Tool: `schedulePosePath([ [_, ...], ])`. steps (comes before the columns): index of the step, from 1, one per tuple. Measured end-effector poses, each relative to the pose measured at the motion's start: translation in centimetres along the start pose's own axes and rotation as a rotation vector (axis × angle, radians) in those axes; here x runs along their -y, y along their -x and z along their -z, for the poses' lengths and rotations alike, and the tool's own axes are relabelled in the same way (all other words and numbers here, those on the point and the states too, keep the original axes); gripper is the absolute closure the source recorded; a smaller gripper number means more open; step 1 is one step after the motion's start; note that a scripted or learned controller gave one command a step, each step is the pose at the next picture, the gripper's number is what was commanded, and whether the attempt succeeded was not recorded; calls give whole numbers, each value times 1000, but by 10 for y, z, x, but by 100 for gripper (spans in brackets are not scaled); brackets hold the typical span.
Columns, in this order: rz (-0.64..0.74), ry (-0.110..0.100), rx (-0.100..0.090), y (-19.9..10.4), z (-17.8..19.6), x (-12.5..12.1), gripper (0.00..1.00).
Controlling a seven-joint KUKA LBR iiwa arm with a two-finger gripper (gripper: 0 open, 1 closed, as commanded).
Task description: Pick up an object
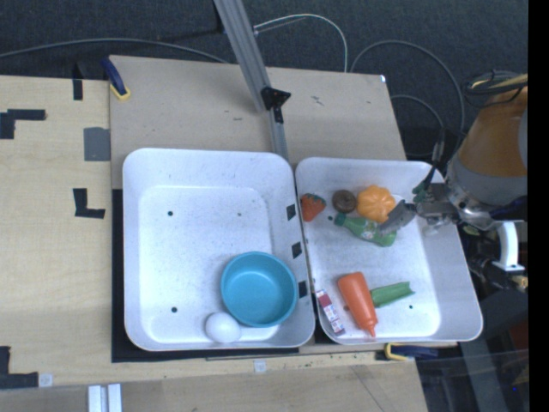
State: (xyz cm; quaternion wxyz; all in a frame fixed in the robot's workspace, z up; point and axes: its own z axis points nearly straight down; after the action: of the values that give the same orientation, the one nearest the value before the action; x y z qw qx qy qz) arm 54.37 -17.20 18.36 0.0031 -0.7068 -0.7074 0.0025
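The claw (403, 217) is seen low over the right bin (446, 269), at its far right, beside an orange round object (375, 202) and a green item (371, 231); whether it is open or closed cannot be told. Around it are crowded a brown round piece (344, 200) and a small strawberry-like toy (312, 205). Nearer lie an orange bottle (358, 302), a green piece (391, 293) and a small red-and-white item (329, 312). In the left bin (171, 230) a blue bowl (258, 288) and a white ball (222, 326) are held. Both bins are carried by the counter (189, 101).
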Motion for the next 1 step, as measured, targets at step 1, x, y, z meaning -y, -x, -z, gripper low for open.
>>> schedulePosePath([
  [1,1,0,-1,-8,-62,-1,0],
])
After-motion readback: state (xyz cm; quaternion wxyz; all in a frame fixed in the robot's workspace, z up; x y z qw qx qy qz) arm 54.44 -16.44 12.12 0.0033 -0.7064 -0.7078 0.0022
